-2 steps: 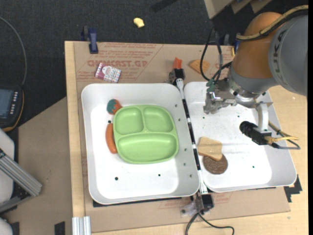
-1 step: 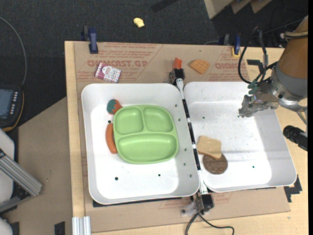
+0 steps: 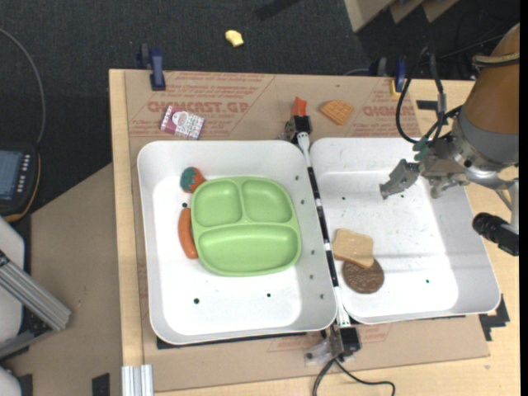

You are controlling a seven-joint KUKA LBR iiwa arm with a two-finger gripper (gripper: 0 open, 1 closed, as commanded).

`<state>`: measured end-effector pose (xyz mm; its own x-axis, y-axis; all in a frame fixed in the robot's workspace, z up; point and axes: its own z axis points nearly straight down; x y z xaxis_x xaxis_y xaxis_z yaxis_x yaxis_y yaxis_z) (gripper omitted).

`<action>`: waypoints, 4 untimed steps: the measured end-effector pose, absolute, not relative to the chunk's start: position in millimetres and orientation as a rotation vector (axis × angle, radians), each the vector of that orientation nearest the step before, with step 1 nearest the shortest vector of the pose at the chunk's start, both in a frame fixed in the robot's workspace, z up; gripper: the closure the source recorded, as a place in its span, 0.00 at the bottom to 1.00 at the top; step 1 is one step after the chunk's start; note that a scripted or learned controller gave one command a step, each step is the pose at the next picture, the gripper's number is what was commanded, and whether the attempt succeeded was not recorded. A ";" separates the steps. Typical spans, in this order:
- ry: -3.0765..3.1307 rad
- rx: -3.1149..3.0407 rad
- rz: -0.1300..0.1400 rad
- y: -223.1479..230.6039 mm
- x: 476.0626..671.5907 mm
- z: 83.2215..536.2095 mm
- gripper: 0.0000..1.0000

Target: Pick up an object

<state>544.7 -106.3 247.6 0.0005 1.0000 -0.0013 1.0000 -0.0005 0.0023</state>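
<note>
Dark carpet surrounds the tabletop (image 3: pixel 132 221), which carries two white bins side by side. Over the right bin (image 3: pixel 462 287) the jaws (image 3: pixel 398 180) hang slightly parted with nothing between them, above bare bin floor near its upper left. A tan slice (image 3: pixel 353 246) leans on a brown round cookie (image 3: pixel 364 277) (touching) at that bin's lower left. The left bin (image 3: pixel 239 304) holds a green divided plate (image 3: pixel 245 225), with an orange sausage (image 3: pixel 187 233) beside it

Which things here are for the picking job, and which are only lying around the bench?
For the job:
hand
tan bread slice
brown cookie
green divided plate
orange sausage
both white bins

Lying about:
cracker
small pink packet
yellow scrap on the floor
</note>
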 end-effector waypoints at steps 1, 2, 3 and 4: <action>2.226 2.233 -0.011 -95.0 474.7 164.3 0.00; 2.220 2.226 0.003 -101.6 479.7 82.2 0.00; 2.212 2.216 0.006 -179.0 536.9 87.2 0.00; 2.211 2.217 0.003 -221.0 548.7 163.8 0.00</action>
<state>548.7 -221.0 163.8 0.0029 1.0000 -0.0062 1.0000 -0.0028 0.0089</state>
